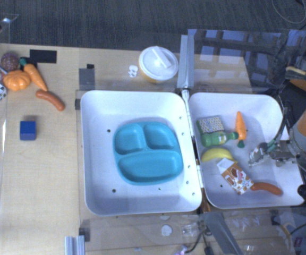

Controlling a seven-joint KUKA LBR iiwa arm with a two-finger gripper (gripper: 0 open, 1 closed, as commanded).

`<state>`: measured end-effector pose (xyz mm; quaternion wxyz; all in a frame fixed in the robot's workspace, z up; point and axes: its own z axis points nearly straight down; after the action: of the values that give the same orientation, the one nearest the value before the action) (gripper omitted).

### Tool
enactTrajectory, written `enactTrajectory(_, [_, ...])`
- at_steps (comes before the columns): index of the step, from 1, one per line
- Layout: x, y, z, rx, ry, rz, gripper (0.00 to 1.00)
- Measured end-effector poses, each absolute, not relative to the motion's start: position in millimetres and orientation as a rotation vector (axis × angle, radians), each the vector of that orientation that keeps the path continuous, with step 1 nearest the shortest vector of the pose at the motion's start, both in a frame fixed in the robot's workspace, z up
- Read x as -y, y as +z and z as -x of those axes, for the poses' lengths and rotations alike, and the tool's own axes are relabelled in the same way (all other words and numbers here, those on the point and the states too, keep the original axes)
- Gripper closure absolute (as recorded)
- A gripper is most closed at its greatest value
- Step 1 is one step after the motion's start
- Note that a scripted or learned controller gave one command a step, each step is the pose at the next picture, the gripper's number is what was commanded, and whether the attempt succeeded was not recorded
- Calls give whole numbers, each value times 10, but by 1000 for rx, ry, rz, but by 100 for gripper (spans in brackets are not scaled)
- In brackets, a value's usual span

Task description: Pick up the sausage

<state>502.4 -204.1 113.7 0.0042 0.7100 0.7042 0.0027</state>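
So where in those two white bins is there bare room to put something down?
Left bin: bare floor all around the blue tray. Right bin: open along the far wall and upper right corner; crowded through the middle and front, with bottle, banana, sausage and gripper.

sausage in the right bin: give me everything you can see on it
The sausage is a slim, smooth orange-red link, plastic-looking, slightly curved. It lies flat on the floor of the right bin near the front edge, running roughly left to right. Its left end meets or slips under a small printed packet. The gripper sits above and to its left, not touching it.

robot lab: bench (47, 169), white bins (94, 158)
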Motion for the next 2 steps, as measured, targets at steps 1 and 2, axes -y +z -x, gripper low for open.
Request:
enactTrajectory(1, [1765, 897, -4909, -2172, 10, -2252, 0])
enactTrajectory(2, [2004, 899, -4933, -1868, 21, -2517, 0])
